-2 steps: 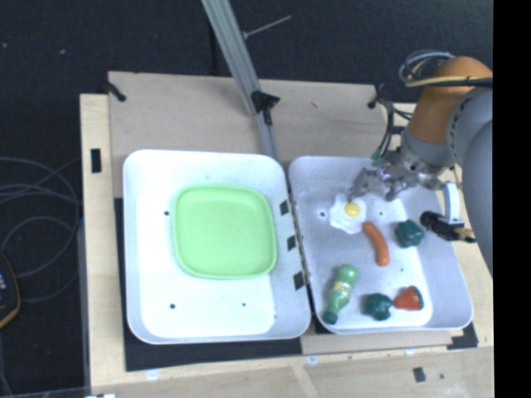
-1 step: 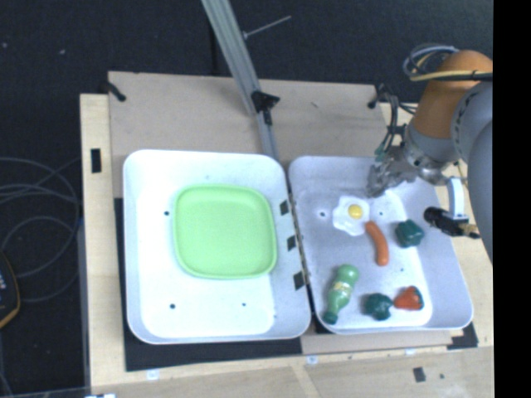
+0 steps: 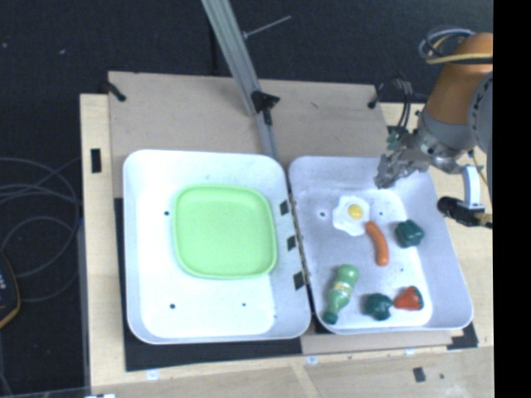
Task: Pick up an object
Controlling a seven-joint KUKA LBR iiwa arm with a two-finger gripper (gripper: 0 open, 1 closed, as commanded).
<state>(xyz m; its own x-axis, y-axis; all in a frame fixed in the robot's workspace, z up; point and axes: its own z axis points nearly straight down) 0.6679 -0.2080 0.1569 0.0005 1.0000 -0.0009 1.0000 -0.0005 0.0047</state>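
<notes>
The right bin (image 3: 315,189) holds a fried egg toy (image 3: 352,215), an orange sausage (image 3: 378,244), a dark green pepper (image 3: 408,234), a green bottle (image 3: 339,291), a dark green lump (image 3: 377,306) and a red-orange piece (image 3: 408,298). My gripper (image 3: 388,175) hangs over the bin's far right corner, just above and right of the egg. Nothing shows between its tips.
A light green square plate (image 3: 224,230) lies in the left bin (image 3: 149,181). A grey metal pole (image 3: 236,44) slants up from the bench behind the bins. Cables trail from the arm at the right.
</notes>
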